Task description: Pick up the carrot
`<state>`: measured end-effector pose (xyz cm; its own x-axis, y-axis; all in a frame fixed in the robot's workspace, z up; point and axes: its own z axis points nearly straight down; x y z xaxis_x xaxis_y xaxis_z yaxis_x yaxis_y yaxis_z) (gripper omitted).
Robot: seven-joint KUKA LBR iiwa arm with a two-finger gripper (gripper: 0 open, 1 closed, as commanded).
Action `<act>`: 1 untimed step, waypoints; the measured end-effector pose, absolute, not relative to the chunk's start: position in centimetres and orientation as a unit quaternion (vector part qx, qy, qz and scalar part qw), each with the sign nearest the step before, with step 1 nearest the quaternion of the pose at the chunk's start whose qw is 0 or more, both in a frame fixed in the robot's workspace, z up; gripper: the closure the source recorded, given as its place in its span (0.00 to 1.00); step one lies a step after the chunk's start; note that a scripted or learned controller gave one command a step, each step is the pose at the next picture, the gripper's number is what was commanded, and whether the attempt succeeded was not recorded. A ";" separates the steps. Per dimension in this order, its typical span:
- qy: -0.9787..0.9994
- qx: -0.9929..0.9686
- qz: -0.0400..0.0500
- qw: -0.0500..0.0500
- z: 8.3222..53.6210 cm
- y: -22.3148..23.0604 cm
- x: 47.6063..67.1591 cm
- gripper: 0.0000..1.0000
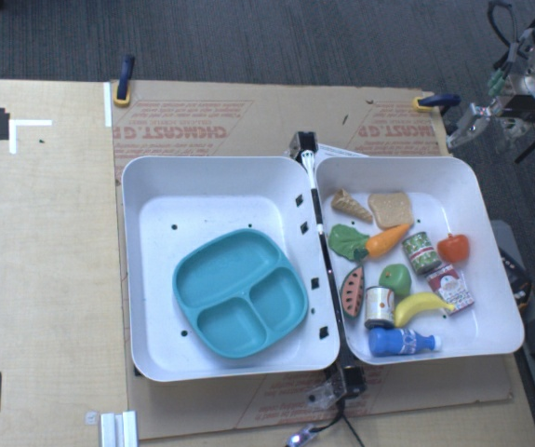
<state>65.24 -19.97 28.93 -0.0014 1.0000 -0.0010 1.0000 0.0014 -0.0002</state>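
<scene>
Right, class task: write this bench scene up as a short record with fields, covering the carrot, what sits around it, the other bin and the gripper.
target: carrot, lying at a slant in the right bin
carrot's neighbours: green leafy piece at its left end, bread slice above, green can to its right
left bin: holds a blue divided plate
gripper: outside the bins, above the right bin's far corner, holding nothing
task state: carrot not yet picked up
</scene>
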 end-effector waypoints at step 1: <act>0.707 0.708 0.000 0.000 19.4 -18.2 62.6 0.00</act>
